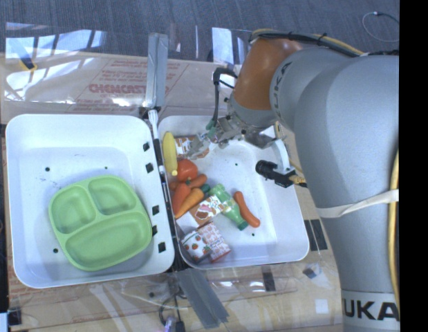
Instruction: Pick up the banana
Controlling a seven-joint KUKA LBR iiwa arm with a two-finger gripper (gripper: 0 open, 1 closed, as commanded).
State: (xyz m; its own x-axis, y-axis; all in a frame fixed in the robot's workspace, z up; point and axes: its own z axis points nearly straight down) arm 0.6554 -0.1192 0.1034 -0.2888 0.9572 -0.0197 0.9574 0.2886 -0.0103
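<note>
Banana (169,153) lies along right bin (286,220) left wall; fingers (215,134) state unclear.

We see a green divided plate (99,221) in the left bin (23,185); carrots (188,198), green bottle (231,209), snack packets (208,243) in the right bin (286,234).
</note>
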